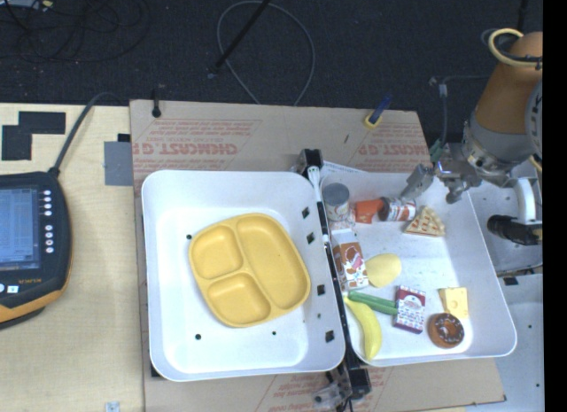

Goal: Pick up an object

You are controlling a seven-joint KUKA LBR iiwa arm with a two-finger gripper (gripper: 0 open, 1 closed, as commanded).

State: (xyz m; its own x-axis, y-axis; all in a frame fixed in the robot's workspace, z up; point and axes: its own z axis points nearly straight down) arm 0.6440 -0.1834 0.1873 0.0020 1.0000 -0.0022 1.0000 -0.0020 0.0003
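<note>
A: Looking down on the bench, we see two shallow white bins side by side. The left bin [168,224] carries a yellow divided plate [248,268]. The right bin [492,313] carries the small items.

B: Where is the gripper [434,182]?

A: It hangs over the right bin's far edge, near its far right corner, and grips nothing. Its two fingers stand apart. One finger [415,183] points down toward an orange-and-dark bottle [383,211] lying just below. A waffle wedge [425,223] lies just beside that.

B: What else could we pick?

A: A grey can [336,197] by the inner wall, a yellow lemon [383,269] mid-bin, a banana [366,329] and a green stick [373,302] at the near edge. Near the near right corner lie a small red box [410,309], a chocolate doughnut [445,330] and a cheese piece [454,300].

B: Which step is this?

A: We judge it the approach: nothing is lifted yet. Next, the gripper needs to descend with fingers straddling one item, likely the bottle or waffle, then close.
</note>
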